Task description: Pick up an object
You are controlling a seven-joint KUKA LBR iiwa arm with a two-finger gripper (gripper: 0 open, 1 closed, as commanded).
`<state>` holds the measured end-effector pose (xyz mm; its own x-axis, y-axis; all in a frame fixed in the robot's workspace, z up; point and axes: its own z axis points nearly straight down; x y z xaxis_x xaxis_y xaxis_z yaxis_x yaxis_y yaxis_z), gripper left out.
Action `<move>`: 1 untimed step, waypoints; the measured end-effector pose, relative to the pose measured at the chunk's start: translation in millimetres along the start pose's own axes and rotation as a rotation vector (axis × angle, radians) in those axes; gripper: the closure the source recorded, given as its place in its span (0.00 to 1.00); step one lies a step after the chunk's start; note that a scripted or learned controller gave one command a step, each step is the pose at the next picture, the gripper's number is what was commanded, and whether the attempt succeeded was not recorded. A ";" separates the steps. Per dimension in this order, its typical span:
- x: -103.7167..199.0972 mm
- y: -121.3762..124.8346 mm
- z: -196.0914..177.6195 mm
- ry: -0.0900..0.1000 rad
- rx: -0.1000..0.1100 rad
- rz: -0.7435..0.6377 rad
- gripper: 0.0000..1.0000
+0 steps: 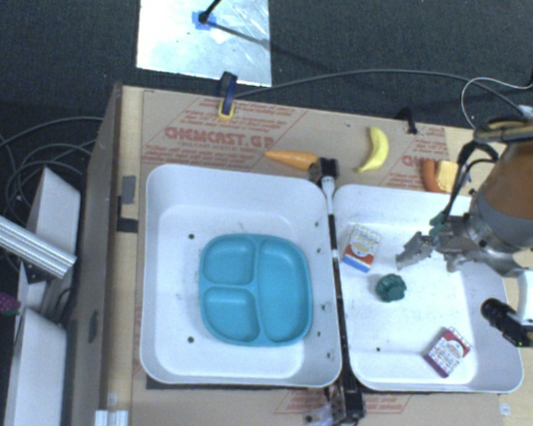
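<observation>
Left bin (166, 245): blue divided plate (256, 287). Right bin (499, 367): small white carton (363, 246), green lump (391, 287), red packet (447, 351). Gripper (427, 252) above carton and lump, fingers spread, grasping nothing.

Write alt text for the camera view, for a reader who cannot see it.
A grey robot arm's pincer hovers open over the right white bin, which holds a small white carton, a dark green lump and a red packet. The left bin holds a blue divided plate.
</observation>
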<state>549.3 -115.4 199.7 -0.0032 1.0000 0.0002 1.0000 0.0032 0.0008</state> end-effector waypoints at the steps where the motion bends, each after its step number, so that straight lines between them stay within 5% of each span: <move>1: 10.7 12.8 115.4 0.000 -0.001 0.001 0.00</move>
<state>562.2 -104.6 84.4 -0.0025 1.0000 -0.0003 1.0000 0.0025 0.0016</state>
